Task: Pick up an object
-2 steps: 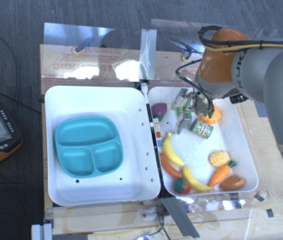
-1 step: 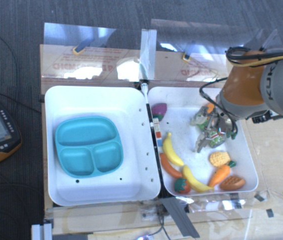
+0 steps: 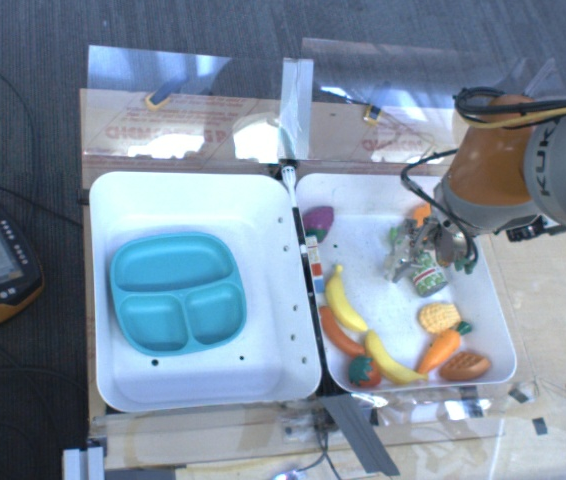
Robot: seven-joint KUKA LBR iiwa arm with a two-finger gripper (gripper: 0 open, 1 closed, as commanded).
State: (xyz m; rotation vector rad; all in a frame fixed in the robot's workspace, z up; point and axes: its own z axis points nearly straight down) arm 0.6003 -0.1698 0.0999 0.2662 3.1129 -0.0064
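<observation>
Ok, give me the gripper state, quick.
Gripper: cannot be told; it is low in the right bin, right at a green and white can.

You see two white bins (image 3: 263,193), one blue tray (image 3: 177,290), two bananas (image 3: 343,303), two carrots (image 3: 439,350), one can (image 3: 428,276).

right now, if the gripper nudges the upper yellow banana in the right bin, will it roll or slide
The banana is curved and lies flat, so it would probably pivot or slide rather than roll. Its glossy surface suggests hard plastic, likely stiff, light and slippery. It touches the orange sausage-shaped toy, which may shift too.
</observation>
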